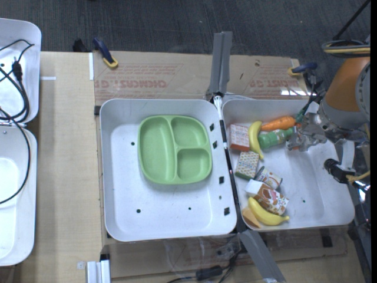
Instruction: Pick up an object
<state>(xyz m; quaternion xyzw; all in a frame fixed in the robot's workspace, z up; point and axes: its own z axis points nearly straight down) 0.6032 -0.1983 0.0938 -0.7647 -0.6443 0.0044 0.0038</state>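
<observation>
Inside right bin [330, 211]: two bananas [255, 137], one carrot [278, 123]; jaws [301, 139] nearby

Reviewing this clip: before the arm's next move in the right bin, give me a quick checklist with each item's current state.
1. Hand over right bin: ok.
2. Target within reach, green bottle beside hand: ok.
3. Object between fingers: cannot tell.
4. Neighbours clear of target: not ok, carrot and banana touch the bottle.
5. Left bin's green plate out of the way: ok.
</observation>
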